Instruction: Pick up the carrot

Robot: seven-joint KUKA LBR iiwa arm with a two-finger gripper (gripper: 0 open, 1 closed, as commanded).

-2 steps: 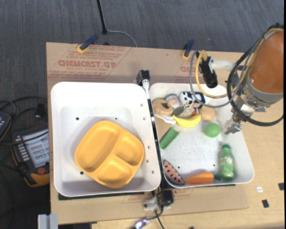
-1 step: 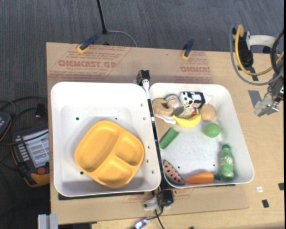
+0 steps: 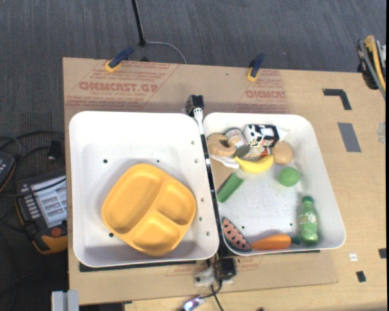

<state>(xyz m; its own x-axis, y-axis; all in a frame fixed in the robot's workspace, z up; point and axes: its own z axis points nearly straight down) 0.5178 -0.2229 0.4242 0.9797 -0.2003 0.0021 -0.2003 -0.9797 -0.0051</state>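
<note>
Carrot (image 3: 271,242) lying in the right bin (image 3: 324,173), against its near wall, close to the near right corner. Long axis running nearly left to right, right end tilted slightly up; narrow orange tip aimed left at a watermelon slice (image 3: 235,234), blunt end with a dark green stub just beside the base of a green bottle (image 3: 308,219). Smooth, matte, toy-like, tapered.

Farther back in the same bin: round green ball (image 3: 288,176), curved yellow banana (image 3: 256,164), green cucumber-like stick (image 3: 230,187) and a black-and-white carton (image 3: 260,135), lettering too small to read.

In the left bin (image 3: 84,173), a glossy yellow plate (image 3: 149,207) moulded into three compartments.

Under both bins, a brown cardboard sheet (image 3: 117,86) on the tabletop, printed in red, apparently "CHEMCAST GP".
</note>
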